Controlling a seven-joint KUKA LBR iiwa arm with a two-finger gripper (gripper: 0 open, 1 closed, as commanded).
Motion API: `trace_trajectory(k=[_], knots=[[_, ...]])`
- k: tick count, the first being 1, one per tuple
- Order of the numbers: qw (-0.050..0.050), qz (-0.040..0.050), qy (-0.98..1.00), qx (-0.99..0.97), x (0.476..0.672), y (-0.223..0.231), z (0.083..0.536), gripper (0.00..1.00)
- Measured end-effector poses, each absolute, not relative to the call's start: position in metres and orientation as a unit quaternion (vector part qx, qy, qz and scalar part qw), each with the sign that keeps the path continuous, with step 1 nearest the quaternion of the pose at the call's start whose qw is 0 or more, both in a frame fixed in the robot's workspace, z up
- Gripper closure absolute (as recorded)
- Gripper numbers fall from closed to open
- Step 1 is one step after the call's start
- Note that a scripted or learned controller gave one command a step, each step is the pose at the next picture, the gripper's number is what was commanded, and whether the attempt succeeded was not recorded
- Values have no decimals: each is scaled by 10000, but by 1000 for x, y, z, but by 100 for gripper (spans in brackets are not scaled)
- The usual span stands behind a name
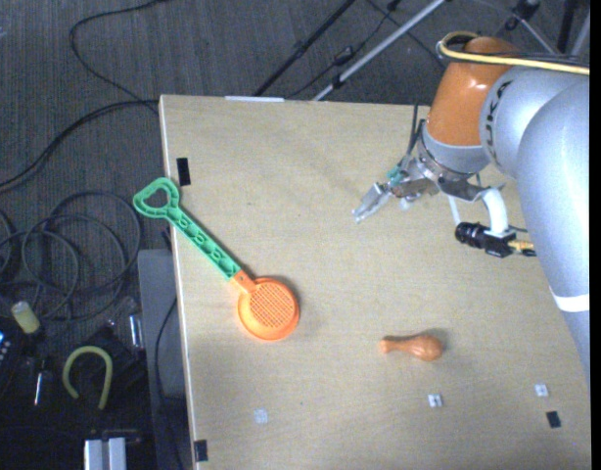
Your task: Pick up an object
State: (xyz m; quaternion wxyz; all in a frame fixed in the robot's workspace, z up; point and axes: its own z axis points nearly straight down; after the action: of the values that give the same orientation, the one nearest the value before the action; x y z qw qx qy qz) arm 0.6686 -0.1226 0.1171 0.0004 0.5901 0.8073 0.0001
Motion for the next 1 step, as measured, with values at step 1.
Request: trace_trajectory(k=[1], knots=[[9,-8,8007,5990,668,-198,105,0]])
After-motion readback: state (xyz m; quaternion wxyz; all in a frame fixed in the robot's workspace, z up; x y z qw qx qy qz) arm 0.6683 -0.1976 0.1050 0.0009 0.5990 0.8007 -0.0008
